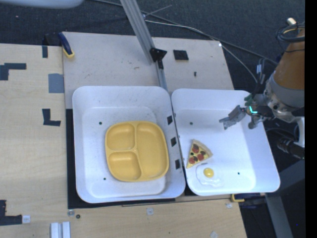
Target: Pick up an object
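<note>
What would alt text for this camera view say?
A gripper hovers over the right bin, above a pizza slice and a fried egg. The left bin holds a yellow tray.

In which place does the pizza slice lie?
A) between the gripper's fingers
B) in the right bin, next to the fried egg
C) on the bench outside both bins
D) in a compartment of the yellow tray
B: the pizza slice lies on the floor of the right bin, just above the fried egg and apart from the gripper.
</note>
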{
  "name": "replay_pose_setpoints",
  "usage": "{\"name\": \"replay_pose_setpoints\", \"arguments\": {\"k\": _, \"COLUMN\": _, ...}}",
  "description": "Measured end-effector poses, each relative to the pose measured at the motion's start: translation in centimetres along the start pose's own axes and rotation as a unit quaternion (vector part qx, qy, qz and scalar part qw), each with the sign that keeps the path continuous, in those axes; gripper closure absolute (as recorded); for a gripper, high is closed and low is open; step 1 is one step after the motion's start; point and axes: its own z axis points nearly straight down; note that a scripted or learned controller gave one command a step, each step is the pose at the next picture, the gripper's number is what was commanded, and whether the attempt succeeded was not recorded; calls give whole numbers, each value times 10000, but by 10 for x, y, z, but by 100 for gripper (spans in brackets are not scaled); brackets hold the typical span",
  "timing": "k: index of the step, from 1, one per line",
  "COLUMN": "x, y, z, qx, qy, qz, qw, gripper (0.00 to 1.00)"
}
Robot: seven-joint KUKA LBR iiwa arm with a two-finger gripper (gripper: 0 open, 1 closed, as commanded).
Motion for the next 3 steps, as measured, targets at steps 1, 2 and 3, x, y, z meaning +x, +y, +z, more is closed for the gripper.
{"name": "replay_pose_setpoints", "arguments": {"k": 1, "x": 0, "y": 0, "z": 0, "qx": -5, "qy": -1, "qz": -1, "qw": 10000, "gripper": 0}}
{"name": "replay_pose_setpoints", "arguments": {"k": 2, "x": 10, "y": -5, "z": 56, "qx": 19, "qy": 3, "qz": 2, "qw": 10000, "gripper": 0}}
{"name": "replay_pose_setpoints", "arguments": {"k": 3, "x": 6, "y": -14, "z": 117, "qx": 26, "qy": 4, "qz": 8, "qw": 10000, "gripper": 0}}
